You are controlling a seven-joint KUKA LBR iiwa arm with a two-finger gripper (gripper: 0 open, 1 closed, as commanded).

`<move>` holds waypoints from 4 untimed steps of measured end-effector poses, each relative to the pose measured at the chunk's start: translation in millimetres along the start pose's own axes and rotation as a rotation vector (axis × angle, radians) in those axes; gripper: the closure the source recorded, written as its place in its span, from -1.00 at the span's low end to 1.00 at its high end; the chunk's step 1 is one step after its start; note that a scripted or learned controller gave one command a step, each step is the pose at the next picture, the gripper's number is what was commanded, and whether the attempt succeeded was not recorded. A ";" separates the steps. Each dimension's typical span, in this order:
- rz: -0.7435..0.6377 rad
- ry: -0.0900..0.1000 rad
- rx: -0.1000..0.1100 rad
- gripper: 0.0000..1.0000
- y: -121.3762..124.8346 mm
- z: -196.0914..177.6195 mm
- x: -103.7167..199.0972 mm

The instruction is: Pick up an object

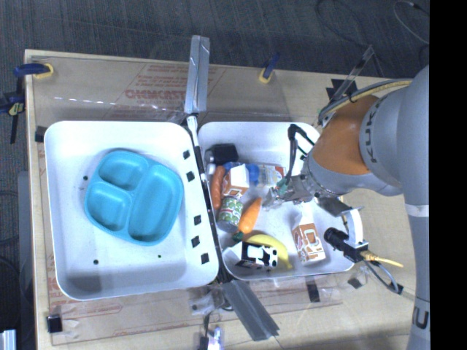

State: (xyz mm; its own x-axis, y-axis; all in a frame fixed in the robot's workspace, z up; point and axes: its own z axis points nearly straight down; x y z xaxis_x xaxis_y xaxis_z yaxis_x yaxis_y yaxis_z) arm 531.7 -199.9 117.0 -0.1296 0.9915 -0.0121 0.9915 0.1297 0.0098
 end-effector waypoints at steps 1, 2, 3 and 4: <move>0.208 0.011 0.012 1.00 -2.0 -49.7 67.7; 0.208 0.011 0.012 -1.00 -2.0 -49.6 67.5; 0.090 -0.003 0.001 -1.00 -22.1 21.2 85.0; 0.087 -0.006 -0.001 1.00 -21.2 10.1 83.2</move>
State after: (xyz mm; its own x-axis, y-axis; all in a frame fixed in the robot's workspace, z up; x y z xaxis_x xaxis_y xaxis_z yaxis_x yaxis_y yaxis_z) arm 500.0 -120.3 105.6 -0.0429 0.9989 -0.0167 0.9990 0.0431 0.0119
